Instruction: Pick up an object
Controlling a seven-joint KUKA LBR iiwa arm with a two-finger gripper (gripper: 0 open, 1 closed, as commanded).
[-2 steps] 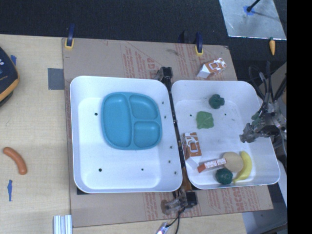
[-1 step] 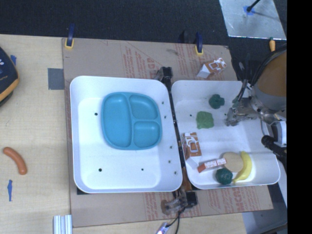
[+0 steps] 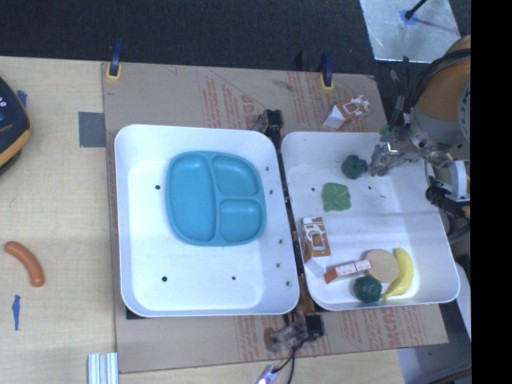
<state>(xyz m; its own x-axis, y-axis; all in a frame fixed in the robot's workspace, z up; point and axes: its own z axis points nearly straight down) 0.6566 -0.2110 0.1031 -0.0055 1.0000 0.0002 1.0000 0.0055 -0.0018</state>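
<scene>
My gripper hangs low over the far part of the right bin, just right of a small dark green lump. A flat light green piece lies a little nearer the middle of that bin. At the bin's near end lie a yellow banana, a tan round piece, a dark green ball, a small red and white packet and an orange and white packet. Nothing shows between the fingers.
The left bin holds a blue divided plate. An orange packet lies on the cardboard behind the right bin. A sausage rests on the bench far left, and a dark device sits at the left edge.
</scene>
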